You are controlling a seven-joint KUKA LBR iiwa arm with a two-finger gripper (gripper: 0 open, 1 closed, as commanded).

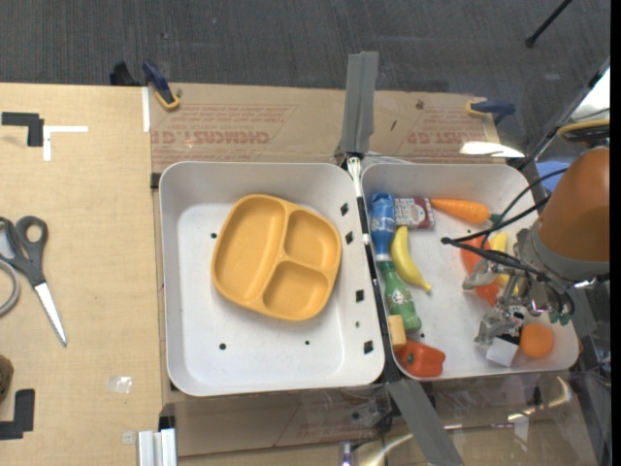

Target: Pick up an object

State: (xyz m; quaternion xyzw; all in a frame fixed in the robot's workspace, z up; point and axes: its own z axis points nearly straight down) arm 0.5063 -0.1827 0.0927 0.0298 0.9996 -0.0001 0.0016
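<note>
Bench: light wooden top point(78, 289) with grey-handled scissors point(34, 270) at your far left, dark carpet behind
Left bin: shallow white bin point(184, 357) holding a yellow three-compartment plastic plate point(277, 257), nothing else in it
Right bin: shallow white bin point(441, 178) with a yellow toy banana point(408, 260), orange toy carrot point(461, 209), blue bottle point(381, 214), green bottle point(400, 299), red toy pepper point(420, 358), small orange ball point(536, 340) by the near right corner
Gripper: two-finger gripper point(497, 336) low over the right bin, just beside the orange ball, near a small white block point(502, 354)
Fingers: you cannot tell apart or together, too cluttered with cables
</note>
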